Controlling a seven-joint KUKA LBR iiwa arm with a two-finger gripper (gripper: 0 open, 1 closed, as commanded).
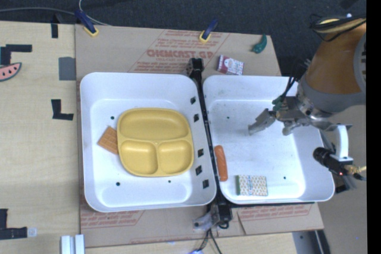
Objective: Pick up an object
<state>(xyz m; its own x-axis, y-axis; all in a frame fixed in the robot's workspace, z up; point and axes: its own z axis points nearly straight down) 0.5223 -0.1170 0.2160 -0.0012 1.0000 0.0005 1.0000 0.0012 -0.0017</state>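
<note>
A: How much room is there in the right bin (pixel 309 187)?

B: A good deal. Its floor is bare white across the middle and toward twelve o'clock. The only things in it sit low: an orange hot dog (pixel 221 163) lying along the wall at nine o'clock, touching or just beside the divider between the bins, and a small patterned packet (pixel 252 185) flat near the six o'clock wall.

A: And the left bin (pixel 95 187)?

B: Crowded. A yellow divided plate (pixel 156 141) takes up most of the centre, with a brown cracker (pixel 109 140) poking out from under its nine o'clock edge. Bare floor is left only as strips along the walls.

A: Where is the end effector (pixel 259 124)?

B: Over the right bin, a little above centre, reaching in from three o'clock under the grey and orange arm (pixel 333 74). Its fingers point toward nine o'clock. I cannot tell whether they are spread or closed, and nothing shows between them.

A: How do the things lie from it?

B: The hot dog lies toward eight o'clock, apart from it. The packet lies toward six o'clock, also apart.

A: Anything outside the bins?

B: On the worktop (pixel 36 128), a small dark red pack (pixel 230 65) just past the right bin's twelve o'clock edge.
</note>
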